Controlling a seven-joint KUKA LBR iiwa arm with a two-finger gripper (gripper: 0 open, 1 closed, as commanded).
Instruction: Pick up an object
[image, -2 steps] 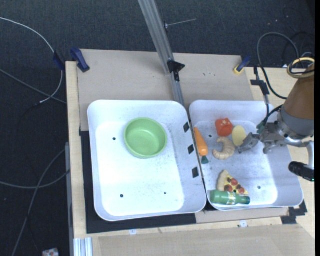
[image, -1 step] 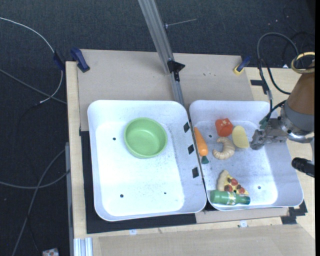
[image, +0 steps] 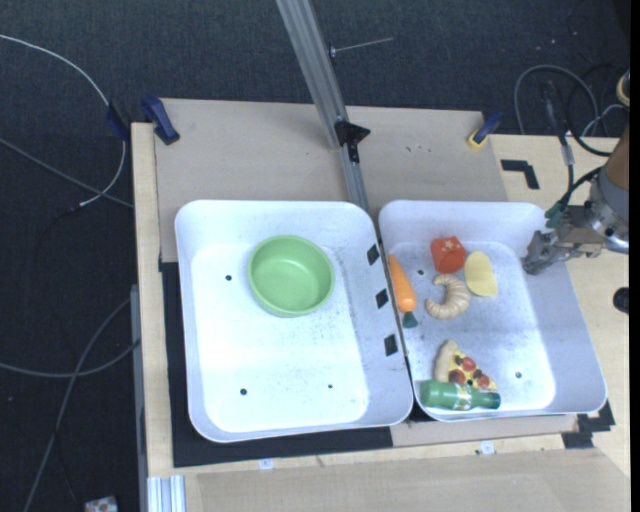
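The right bin (image: 560, 330) holds several small items. An orange carrot (image: 401, 285) lies along its left wall. A red block (image: 448, 253) and a pale yellow piece (image: 481, 274) sit near the back, with a tan croissant (image: 449, 298) just in front of them. At the front lie a pizza slice (image: 463, 367) and a green bottle (image: 458, 397) on its side. My gripper (image: 541, 253) hangs over the bin's back right part, to the right of the yellow piece and apart from it, with nothing seen in it.
The left bin (image: 210, 330) holds a green bowl (image: 291, 274) near its back. A slanted metal rail (image: 325, 80) runs down to the gap between the bins. Blue (image: 158, 118) and yellow (image: 484, 128) clamps sit on the bench's back corners. Cables (image: 565, 130) trail at the right.
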